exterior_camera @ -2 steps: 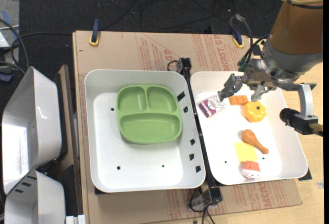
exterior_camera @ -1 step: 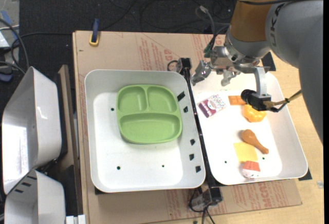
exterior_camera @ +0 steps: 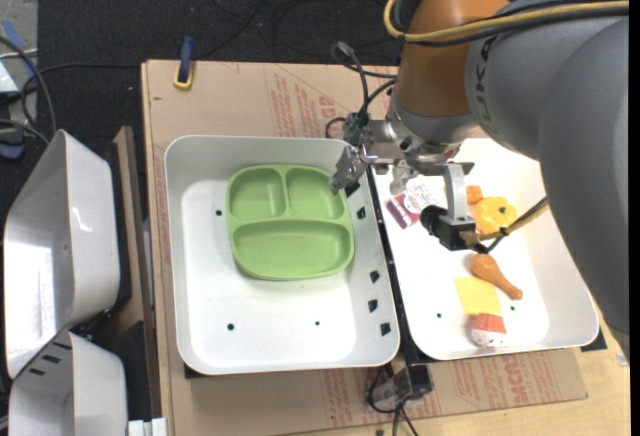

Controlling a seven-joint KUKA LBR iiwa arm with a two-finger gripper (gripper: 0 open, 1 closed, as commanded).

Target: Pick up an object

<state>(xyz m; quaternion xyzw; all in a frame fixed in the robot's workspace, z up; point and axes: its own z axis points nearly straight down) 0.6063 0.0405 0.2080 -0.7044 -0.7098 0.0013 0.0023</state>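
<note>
The pincer (exterior_camera: 348, 172) hangs over the far right corner of a green plate (exterior_camera: 290, 224), right at its rim; how wide it stands cannot be told, and nothing shows held in it. The plate is pale green plastic, rounded, split into three sections, lying flat in the left bin (exterior_camera: 180, 254). Just across the divide, in the right bin (exterior_camera: 560, 319), are a purple-and-white packet (exterior_camera: 408, 204) with print too small to read, a yellow toy (exterior_camera: 496, 215), an orange drumstick (exterior_camera: 494, 274) and a yellow block (exterior_camera: 478, 296). The cardboard (exterior_camera: 250, 89) beneath carries red lettering, unreadable
</note>
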